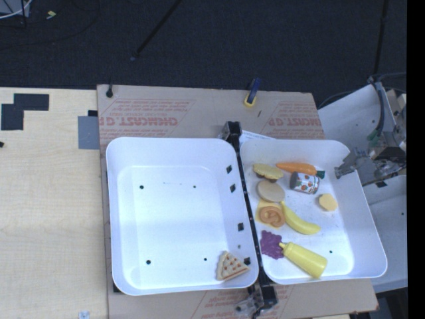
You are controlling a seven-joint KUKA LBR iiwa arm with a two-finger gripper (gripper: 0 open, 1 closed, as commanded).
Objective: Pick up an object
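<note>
— Where's your gripper [346, 167], and is it clenched?
— At the right bin's [362, 271] far right rim, above the wall. You cannot tell its state, and nothing shows in its grasp.
— And the toys?
— The yellow plastic banana [300, 222] lies mid-bin; the waffle wedge [232, 266] sits in the left bin's [133, 281] near right corner.

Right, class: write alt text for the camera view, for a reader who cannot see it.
Two white bins sit side by side: the right bin holds toy food, including a banana and a carrot; the left bin holds a pizza slice. The tool hangs at the right bin's edge.
</note>
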